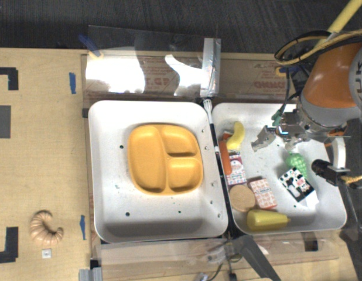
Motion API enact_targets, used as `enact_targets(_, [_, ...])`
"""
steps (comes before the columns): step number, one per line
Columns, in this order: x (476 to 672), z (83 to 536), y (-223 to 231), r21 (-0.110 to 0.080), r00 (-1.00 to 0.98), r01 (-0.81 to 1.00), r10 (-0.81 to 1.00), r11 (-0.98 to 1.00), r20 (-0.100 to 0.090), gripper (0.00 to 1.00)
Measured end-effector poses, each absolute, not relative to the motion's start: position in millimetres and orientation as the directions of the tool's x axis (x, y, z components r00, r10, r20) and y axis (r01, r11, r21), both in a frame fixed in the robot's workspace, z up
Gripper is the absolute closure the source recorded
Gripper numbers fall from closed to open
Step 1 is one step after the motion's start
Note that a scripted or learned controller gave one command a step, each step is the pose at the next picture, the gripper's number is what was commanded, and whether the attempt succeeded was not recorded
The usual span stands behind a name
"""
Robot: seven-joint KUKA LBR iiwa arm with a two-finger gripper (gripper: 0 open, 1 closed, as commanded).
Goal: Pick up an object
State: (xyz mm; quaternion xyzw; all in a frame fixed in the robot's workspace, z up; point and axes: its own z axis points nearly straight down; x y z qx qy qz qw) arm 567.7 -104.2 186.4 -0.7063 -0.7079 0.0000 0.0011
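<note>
Nearest the camera, at about 8 o'clock on the bench (pixel 34 157), a tan, curled croissant-shaped toy (pixel 46 227) lies well apart from both bins.

In the right bin (pixel 336 215), the objects to pick from crowd its left half and centre. A yellow oblong piece (pixel 266 218) lies at 6 o'clock along the near wall. Just beyond it are a round tan disc (pixel 242 198) and, touching the disc on its right, a small red-patterned box (pixel 263 192). At 3 o'clock from that box, a black-and-white patterned packet (pixel 296 182) lies tilted near the bin's centre, with a green lump (pixel 296 160) just beyond it at 12 o'clock. Along the left wall, at 9 o'clock, a printed card (pixel 235 170) lies against an orange stick-like piece (pixel 226 155), and a yellow banana-like piece (pixel 236 132) sits beyond them at 11 o'clock.

The left bin (pixel 105 157) holds a yellow divided plate (pixel 165 158) at its centre.

The gripper (pixel 262 139) hangs over the far part of the right bin, at about 12 o'clock, between the banana-like piece and the green lump, apart from both. Whether it is apart or together I cannot tell; nothing is seen held in it. The arm (pixel 330 86), grey with its orange band, enters from 2 o'clock.
</note>
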Motion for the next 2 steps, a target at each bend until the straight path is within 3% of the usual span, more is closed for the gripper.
enact_targets(1, [645.0, 152, -91, 0.001, -0.186, 0.982, 0.982, 0.186, 0.000, 0.00])
enact_targets(2, [653.4, 96, -95, 0.016, -0.219, 0.976, 0.976, 0.219, -0.002, 0.00])
